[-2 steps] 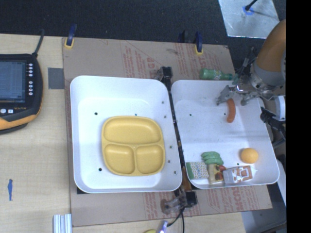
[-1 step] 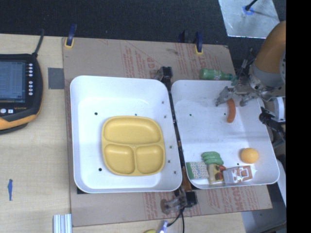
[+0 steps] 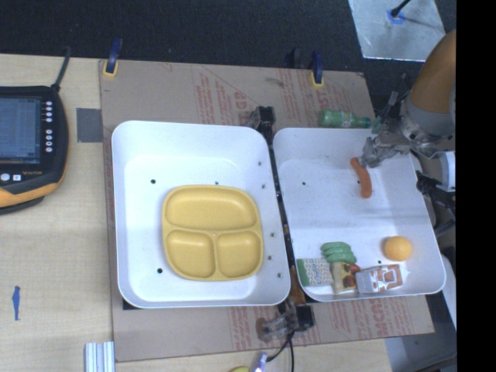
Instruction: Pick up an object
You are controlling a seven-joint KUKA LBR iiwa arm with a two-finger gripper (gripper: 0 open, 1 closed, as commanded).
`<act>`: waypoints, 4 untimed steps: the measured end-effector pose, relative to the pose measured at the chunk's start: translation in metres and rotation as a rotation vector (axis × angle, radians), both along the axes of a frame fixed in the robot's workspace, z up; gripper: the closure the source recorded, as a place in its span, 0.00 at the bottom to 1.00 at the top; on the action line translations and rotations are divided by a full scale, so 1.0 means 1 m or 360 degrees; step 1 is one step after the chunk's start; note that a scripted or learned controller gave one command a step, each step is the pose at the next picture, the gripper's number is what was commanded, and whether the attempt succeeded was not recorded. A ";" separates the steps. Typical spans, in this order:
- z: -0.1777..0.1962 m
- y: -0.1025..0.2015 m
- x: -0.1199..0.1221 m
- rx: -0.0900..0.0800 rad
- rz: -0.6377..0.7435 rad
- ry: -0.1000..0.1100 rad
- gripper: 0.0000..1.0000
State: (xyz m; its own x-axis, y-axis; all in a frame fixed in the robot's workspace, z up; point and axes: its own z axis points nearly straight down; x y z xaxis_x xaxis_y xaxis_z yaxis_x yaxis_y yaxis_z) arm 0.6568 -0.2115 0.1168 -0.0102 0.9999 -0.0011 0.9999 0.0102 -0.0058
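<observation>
Starting at the front edge of the bench: a bundle of cables [image 3: 283,328] is poking out below the gap between the two bins. In the right bin [image 3: 310,208], the near corner is holding most of the clutter: a small printed packet [image 3: 314,271], a green ridged thing [image 3: 338,252] sitting just behind it, and a carton-looking item [image 3: 370,279] lying flat beside them. An orange ball [image 3: 397,248] is sitting a little further back, near the right wall.

Over in the left bin [image 3: 132,208], a yellow divided tray [image 3: 211,232] is lying flat in the middle, three compartments facing up.

Further back in the right bin, a reddish sausage [image 3: 362,178] is lying on the white floor, and the gripper [image 3: 377,149] is hovering right at its far end. Honestly can't tell whether it's open or closed, it's too blurry there.

Past the bin's far rim, a green bottle [image 3: 345,118] is lying on its side on the cardboard. Off to the far left, a teach pendant [image 3: 27,146] is resting on the wood.
</observation>
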 end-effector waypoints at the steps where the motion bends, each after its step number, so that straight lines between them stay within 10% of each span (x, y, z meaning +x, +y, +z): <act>1: 0.000 0.000 0.000 0.0000 0.0000 0.0000 0.00; 2: -0.025 0.000 -0.006 0.0000 -0.0008 -0.0003 0.00; 3: -0.014 0.000 -0.005 -0.0001 -0.0004 -0.0002 1.00; 4: 0.020 0.058 0.000 0.0000 -0.0006 -0.0006 1.00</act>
